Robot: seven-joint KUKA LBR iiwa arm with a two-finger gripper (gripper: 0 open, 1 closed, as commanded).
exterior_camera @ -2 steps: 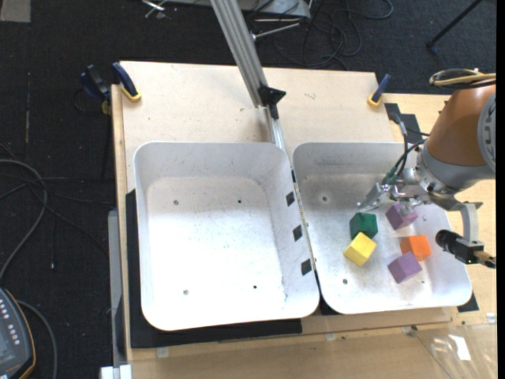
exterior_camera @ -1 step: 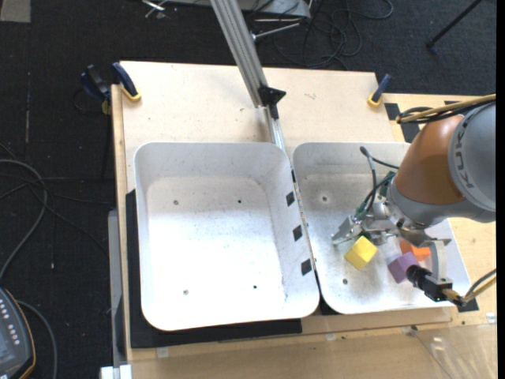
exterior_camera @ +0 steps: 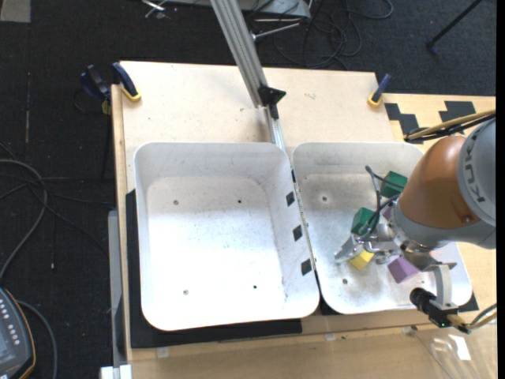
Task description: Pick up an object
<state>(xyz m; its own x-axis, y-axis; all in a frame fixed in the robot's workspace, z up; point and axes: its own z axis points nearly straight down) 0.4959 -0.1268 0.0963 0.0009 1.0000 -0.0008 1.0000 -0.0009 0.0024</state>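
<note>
Gripper (exterior_camera: 357, 253) down in right bin (exterior_camera: 331, 160), tips at yellow block (exterior_camera: 361, 260). You can't tell its state, or whether anything is gripped. Green block (exterior_camera: 364, 219), purple block (exterior_camera: 403, 269) just beside. Nothing lifted; the grasp and the lift remain.

No legible text, labels, brands or numbers anywhere. Arm (exterior_camera: 465, 188): part of large dark lettering on the grey casing at the frame's right edge, cut off, unreadable. Device at bottom left corner (exterior_camera: 12, 338): rows of small pale buttons or marks, too small to read. Centre divider between bins (exterior_camera: 298, 231): small black squares, plain, no characters. Black-and-white stepped pattern at table's right (exterior_camera: 430, 115): pattern only, no writing.
</note>
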